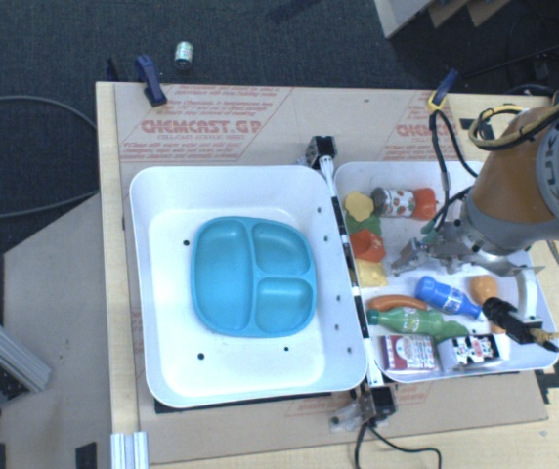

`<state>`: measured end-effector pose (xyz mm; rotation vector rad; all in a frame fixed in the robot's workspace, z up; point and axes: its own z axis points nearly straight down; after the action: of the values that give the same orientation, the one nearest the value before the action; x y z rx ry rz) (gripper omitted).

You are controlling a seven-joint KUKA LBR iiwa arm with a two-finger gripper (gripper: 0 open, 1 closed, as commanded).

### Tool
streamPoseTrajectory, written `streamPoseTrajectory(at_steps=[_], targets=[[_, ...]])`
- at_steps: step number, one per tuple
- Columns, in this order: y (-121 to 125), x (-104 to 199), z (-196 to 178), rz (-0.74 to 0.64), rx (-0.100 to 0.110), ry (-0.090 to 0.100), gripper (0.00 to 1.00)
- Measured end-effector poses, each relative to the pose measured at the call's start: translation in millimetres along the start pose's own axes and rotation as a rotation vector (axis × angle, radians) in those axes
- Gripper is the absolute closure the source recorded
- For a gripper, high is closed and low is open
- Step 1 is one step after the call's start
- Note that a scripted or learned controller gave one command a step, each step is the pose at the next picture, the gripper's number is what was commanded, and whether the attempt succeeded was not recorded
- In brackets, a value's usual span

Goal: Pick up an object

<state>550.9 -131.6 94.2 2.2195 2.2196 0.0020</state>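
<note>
My gripper (418,251) is low over the middle of the right bin (543,355), reaching in from the right under the grey arm with its orange band. Just left of it lie a red-orange piece (366,245) and a yellow block (370,275). A blue bottle (448,296) lies just below it, and a green bottle (426,323) lies further toward the front. A yellow piece (359,205) and a small can (403,202) sit at the back of the bin. I see nothing held in the gripper.
The left bin (152,203) holds a blue divided plate (254,275). At the right bin's front lie a red carton (408,354) and a black-and-white box (475,351); an orange object (482,287) sits right of the blue bottle. Cables run along the bin's right side.
</note>
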Motion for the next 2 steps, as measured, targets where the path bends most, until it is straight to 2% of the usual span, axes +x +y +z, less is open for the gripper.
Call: streamPoseTrajectory(at_steps=[1, 2], targets=[[-47, -12, 10, 0.001, 0.004, 0.001, 0.00], [25, 18, 9, -0.002, 0.002, 0.002, 0.00]])
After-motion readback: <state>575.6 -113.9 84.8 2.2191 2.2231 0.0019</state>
